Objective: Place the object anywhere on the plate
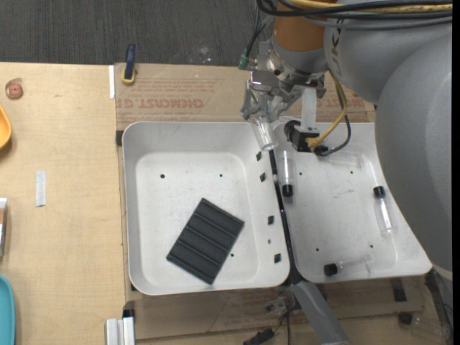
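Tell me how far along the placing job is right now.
Nothing looks done yet. The dark ribbed object lies flat in the left bin, untouched. The hand hangs above the divide between the bins, apart from it. Reaching, grasping and placing all remain.

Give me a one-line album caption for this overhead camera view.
Grey robot arm's gripper poised at the far rim between two white bins, a dark ribbed plate in the left one.

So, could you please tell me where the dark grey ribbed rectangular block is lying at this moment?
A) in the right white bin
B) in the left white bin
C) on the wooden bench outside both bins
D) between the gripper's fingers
B: the dark grey ribbed rectangular block lies flat and askew on the floor of the left white bin, well apart from the gripper above the bins' shared wall.
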Controlling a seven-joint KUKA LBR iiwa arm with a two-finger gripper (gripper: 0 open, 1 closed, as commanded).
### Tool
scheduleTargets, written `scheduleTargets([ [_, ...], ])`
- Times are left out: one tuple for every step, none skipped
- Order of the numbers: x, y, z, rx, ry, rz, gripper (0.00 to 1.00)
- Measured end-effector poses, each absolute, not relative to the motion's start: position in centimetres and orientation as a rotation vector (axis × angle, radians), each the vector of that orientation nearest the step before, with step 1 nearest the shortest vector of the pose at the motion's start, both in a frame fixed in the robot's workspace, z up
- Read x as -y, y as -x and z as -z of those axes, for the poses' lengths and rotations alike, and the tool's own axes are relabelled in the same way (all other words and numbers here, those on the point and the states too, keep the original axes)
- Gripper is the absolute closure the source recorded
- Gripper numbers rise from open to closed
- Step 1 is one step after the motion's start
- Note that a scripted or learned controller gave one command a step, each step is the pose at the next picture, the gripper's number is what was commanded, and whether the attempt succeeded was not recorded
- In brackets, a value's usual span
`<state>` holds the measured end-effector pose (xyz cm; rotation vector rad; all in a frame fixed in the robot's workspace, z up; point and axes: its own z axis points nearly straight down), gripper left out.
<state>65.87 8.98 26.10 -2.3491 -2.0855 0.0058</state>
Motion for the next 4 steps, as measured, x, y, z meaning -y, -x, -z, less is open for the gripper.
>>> scheduleTargets([
  [-11.6, -65.9, -33.1, 2.599, 1.767, -0.003, 1.0],
  [-13.4, -66.0, -44.1, 2.757, 1.507, -0.003, 1.0],
  [-19.0, -66.0, -44.1, 2.985, 0.982, -0.001, 1.0],
  [-18.9, -66.1, -44.9, 2.986, 0.983, -0.003, 1.0],
])
